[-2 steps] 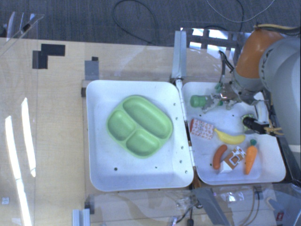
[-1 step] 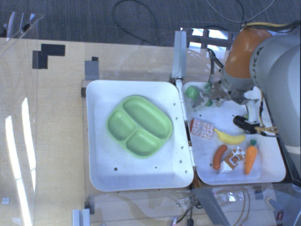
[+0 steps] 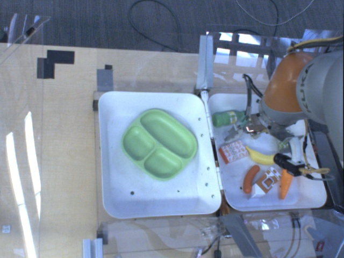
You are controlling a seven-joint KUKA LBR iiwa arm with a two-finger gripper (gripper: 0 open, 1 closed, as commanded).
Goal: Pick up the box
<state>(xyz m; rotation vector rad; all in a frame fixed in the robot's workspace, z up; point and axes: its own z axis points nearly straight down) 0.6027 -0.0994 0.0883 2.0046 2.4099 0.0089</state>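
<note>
A small red and white box [image 3: 234, 152] lies flat near the left wall of the right bin [image 3: 317, 200]. A smaller brown and white carton [image 3: 267, 180] lies nearer the front of the same bin. My gripper [image 3: 241, 128] hangs low over the back of that bin, just right of a green bottle [image 3: 226, 117] and a short way behind the red and white box. Nothing shows between its tips. The grey arm with its orange band [image 3: 287, 87] reaches in from the right and hides the bin's back right corner.
A yellow banana [image 3: 262, 156], a red sausage [image 3: 248, 179] and an orange carrot [image 3: 285, 184] lie around the two boxes. The left bin [image 3: 115, 198] holds a green divided plate [image 3: 159, 143]. A metal post [image 3: 205, 63] stands behind the gap between the bins.
</note>
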